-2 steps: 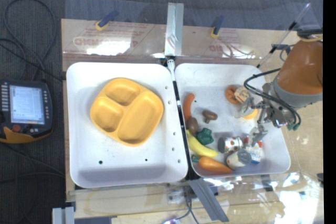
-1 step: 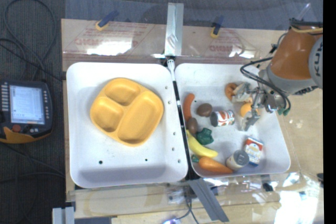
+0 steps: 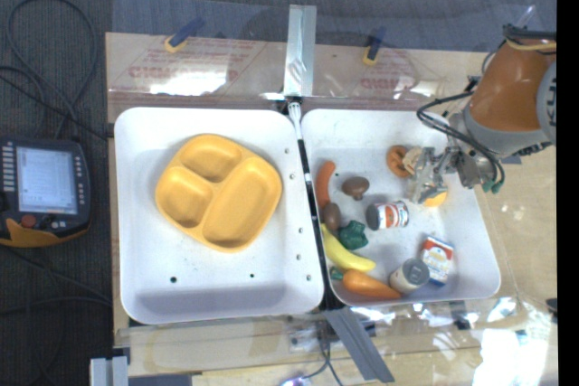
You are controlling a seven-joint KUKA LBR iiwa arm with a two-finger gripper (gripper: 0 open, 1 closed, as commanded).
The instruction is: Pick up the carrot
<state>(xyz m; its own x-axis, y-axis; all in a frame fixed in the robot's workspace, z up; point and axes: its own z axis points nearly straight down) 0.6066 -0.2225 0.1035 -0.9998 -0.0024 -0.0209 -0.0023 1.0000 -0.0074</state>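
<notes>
Arm [image 3: 516, 95] is reaching in from the right, gripper [image 3: 432, 176] hanging over the right bin [image 3: 470, 280] near its far right side, just beside an orange-and-tan item [image 3: 401, 160] and a small yellow piece [image 3: 436, 197]. Can't tell whether the gripper is apart or together, too blurred at this angle. Carrot [image 3: 369, 286] is lying on its side at the near edge of the right bin, toward the near-left corner, well apart from the gripper, nothing clamped on it. It's sitting just below a banana [image 3: 346, 256] and touching a grey-lidded jar [image 3: 412, 274]. A small red-and-white carton [image 3: 438, 258] is lying just beside the jar. A red-banded can [image 3: 389, 216] is lying mid-bin, a brown mushroom-like item [image 3: 355, 187] above it, a long red-orange sausage-like item [image 3: 325, 180] along the left wall, a green item [image 3: 354, 236] by the banana. Left bin [image 3: 145, 285] is carrying a yellow divided plate [image 3: 219, 191], roughly centred. A tablet-style pendant [image 3: 41, 190] is lying on the floor left of the bench.
</notes>
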